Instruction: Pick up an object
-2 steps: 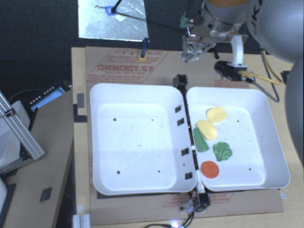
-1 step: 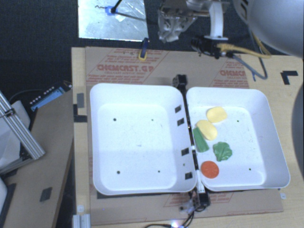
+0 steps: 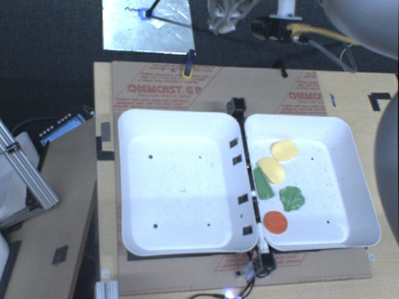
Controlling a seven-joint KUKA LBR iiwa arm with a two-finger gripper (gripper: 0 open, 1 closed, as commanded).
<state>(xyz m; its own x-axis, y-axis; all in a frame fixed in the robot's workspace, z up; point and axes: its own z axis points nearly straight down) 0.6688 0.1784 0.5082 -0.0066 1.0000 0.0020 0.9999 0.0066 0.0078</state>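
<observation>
Right bin point(image 3: 349, 167), near to far: orange disc point(image 3: 276, 222) by the front wall; green leafy piece point(image 3: 292, 198); green strip point(image 3: 262, 184) along the divider; two yellow pieces point(image 3: 272, 170), point(image 3: 284, 149). Far edge: gripper point(image 3: 232, 11), raised well above the bench; its opening cannot be told.

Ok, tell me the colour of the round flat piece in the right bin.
Orange-red disc, camera view.

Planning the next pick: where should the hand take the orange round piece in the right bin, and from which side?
Take the orange round piece across its middle, coming straight down from above. It lies flat and apart from the green leafy piece above it, so there looks to be room on either side. The right bin's left wall sits close, so lining the fingers along that wall seems safer.
</observation>
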